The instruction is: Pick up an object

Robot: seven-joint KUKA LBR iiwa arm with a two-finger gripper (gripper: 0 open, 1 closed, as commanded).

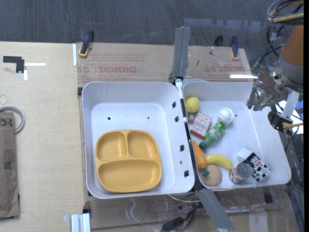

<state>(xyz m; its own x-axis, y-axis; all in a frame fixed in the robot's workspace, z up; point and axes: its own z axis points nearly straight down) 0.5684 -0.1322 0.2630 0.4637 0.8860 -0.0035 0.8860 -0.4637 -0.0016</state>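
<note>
Up at the right side, my gripper (pixel 260 100) is hanging over the top right corner of the right bin (pixel 270 144). It is dark and small from up here, so I cannot tell how it is standing, and nothing is showing in its grip. My arm (pixel 292 57) is reaching in from the right, with its orange band near the top.

Toys are lying in the right bin. A yellow lemon (pixel 192 104) is sitting near the wall between the two bins. Just below it, a small red and white box (pixel 201 124) is lying flat. A green bottle (pixel 216 132) with a white cap is lying tilted beside the box. An orange carrot (pixel 200 156) is lying along the middle wall. A yellow banana (pixel 219 160) is lying next to the carrot, and a round tan cookie (pixel 212 176) is sitting just under it. A small can (pixel 240 172) and a black and white carton (pixel 256 164) are lying together near the bottom right corner.

In the left bin (pixel 91 105), a yellow plate (pixel 128 160) with three parts is sitting near the front
</note>
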